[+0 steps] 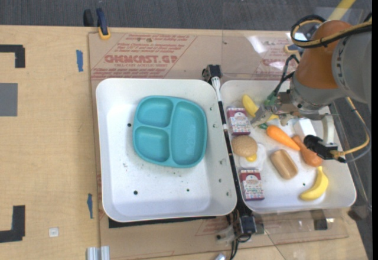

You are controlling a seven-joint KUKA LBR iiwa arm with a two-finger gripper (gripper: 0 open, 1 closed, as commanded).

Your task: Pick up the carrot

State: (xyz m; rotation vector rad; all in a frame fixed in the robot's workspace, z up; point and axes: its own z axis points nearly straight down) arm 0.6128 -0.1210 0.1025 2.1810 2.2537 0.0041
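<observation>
The carrot [283, 138] is an orange taper lying at a slant in the middle of the right bin [344, 192], thick end to the upper left. My gripper [269, 113] hangs just above and left of that thick end, close to it, under the orange-banded wrist [319, 64]. The view shows nothing held in the gripper. A black cable fitting [316, 145] covers the carrot's thin end.
Around the carrot lie a yellow piece [250, 104], two red cartons [238, 121] [252, 185], a round bun [244, 146], a brown roll [283, 164] and a banana [315, 187]. The left bin [118, 182] holds a teal divided plate [170, 132].
</observation>
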